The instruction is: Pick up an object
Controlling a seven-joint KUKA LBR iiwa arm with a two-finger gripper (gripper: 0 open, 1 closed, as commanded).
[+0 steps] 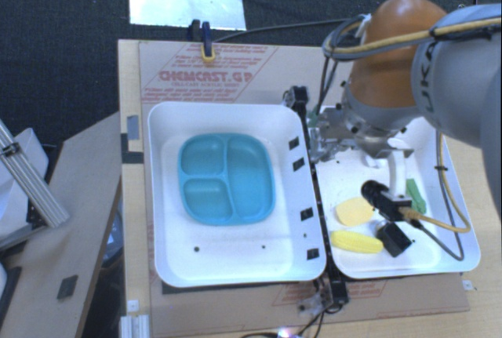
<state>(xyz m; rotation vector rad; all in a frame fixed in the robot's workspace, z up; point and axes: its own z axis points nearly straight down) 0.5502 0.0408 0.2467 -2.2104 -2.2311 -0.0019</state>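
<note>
Yellow and probably light, stiff, smooth plastic, the corn-shaped toy [357,241] lies at the right bin's [451,254] near edge beside a yellow disc [354,212], best pinched across its middle; whether the jaws are open cannot be told.

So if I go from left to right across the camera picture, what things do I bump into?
Left bin → blue plate → right bin's near wall → yellow banana → green thing → orange cable.
</note>
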